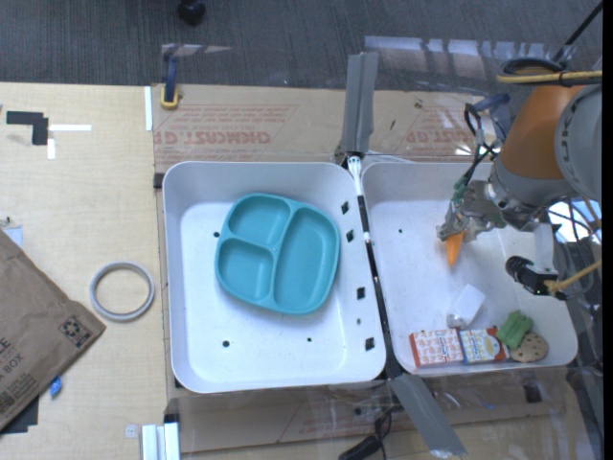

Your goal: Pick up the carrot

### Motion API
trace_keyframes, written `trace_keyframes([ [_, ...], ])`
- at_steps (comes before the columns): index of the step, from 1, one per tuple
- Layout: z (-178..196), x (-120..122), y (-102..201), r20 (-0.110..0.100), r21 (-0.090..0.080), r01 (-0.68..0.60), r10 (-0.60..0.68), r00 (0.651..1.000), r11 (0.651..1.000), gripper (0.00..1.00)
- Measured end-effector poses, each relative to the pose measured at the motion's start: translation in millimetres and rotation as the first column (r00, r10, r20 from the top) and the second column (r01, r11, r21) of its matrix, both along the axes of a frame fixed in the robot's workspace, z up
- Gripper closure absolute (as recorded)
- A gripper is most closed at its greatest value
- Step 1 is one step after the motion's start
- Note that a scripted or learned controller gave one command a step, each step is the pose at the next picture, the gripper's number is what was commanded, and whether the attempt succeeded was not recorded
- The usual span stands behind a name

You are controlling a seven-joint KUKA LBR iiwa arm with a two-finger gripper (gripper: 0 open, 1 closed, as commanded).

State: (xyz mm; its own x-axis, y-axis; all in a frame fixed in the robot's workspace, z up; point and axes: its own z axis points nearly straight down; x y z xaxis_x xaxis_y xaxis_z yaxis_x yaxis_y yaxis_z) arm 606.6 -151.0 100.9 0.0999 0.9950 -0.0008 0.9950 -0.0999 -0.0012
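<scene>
Camera view is taken up by two shallow white plastic bins side by side. The left bin carries a teal three-compartment plate near its middle. The right bin is entered by the grey arm with the orange band over its far right corner. The two-finger gripper is seen closed on the top end of the small orange carrot, which hangs tip-down near the bin's far edge. The hold is judged narrow, so a slow, straight lift is advised, without swinging. Near the bin's front right corner a red-and-white carton and a green toy are well apart from the carrot.
</scene>
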Motion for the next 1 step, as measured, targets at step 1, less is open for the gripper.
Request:
trace_keyframes([
  [1,133.2,6.1,30.8,0.001,-0.001,-0.066,0.066,0.998,0.998,1.00],
])
